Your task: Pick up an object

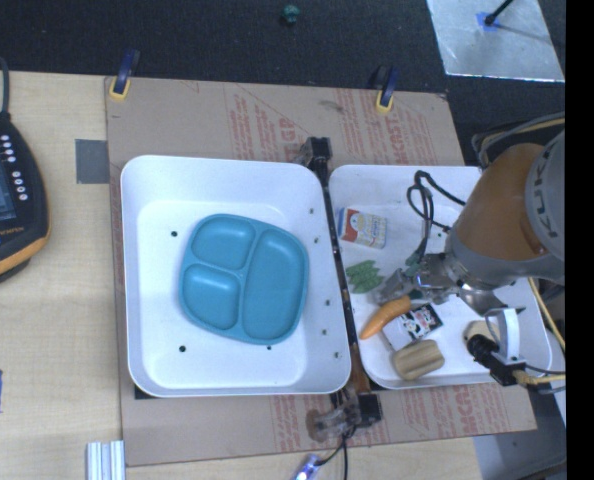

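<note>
Right bin, near edge: gripper low over carrot; jaws' state unclear. Step: approach. Next: close on carrot, lift.

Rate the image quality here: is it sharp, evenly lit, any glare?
Camera view: soft overall, fine print on the small items unreadable; lighting is even with faint shadows inside the left bin; mild glare on the blue plate; the arm looms large and blurred, covering part of the right bin.
</note>
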